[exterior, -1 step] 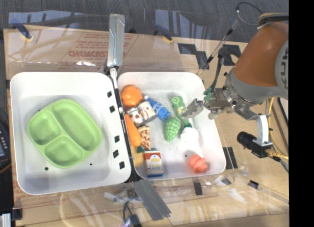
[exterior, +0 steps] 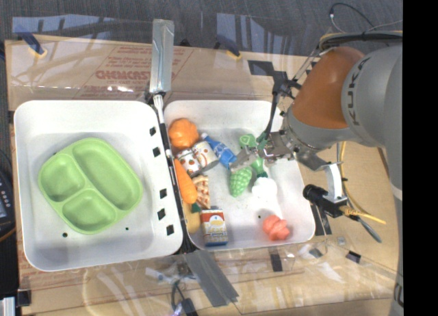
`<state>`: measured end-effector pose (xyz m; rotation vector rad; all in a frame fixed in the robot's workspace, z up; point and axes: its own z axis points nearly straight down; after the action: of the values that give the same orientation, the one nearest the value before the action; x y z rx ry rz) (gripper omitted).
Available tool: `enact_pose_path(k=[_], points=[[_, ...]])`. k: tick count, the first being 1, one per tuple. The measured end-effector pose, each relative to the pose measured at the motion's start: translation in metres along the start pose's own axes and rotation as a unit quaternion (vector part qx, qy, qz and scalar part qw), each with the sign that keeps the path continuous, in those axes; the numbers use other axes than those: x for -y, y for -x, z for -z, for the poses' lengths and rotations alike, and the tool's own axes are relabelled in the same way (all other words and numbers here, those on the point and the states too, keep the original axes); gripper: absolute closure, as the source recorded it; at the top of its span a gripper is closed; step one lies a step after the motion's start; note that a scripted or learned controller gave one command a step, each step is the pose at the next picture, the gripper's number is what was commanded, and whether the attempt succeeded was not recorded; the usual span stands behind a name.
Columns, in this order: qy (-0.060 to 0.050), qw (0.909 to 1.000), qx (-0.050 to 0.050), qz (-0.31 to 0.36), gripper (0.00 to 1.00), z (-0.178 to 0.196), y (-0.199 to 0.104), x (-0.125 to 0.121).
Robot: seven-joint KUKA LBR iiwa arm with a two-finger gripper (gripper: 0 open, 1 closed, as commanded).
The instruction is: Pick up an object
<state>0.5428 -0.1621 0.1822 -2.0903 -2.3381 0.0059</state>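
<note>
While the arm [exterior: 356, 96] reaches in from the right, its gripper [exterior: 263, 147] hangs low over the right bin [exterior: 294, 202], near the bin's upper right part. I cannot tell how the gripper's hand stands, because the metal parts there are small and mixed with the green toys under them.

Many things crowd this bin. A bunch of green grapes [exterior: 239, 180] lies just below the gripper, and a small green piece [exterior: 247, 141] lies beside it, very near or touching. A white object [exterior: 264, 188] rests right of the grapes. A blue and white piece [exterior: 220, 150] lies to the left of the gripper. Along the left wall are an orange fruit [exterior: 182, 132], a small figure with a white face [exterior: 195, 159], a carrot [exterior: 185, 182] and a little carton [exterior: 214, 226]. A pink object [exterior: 276, 227] sits alone near the lower right corner.

The left bin [exterior: 41, 246] bears a green divided plate [exterior: 89, 185], well apart from the gripper.
</note>
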Motion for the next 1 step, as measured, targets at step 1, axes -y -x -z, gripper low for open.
enact_pose_path(k=[1], points=[[0.003, 0.9995, 0.001, 0.031, 0.0, -0.0896, 0.0208, -0.0498]])
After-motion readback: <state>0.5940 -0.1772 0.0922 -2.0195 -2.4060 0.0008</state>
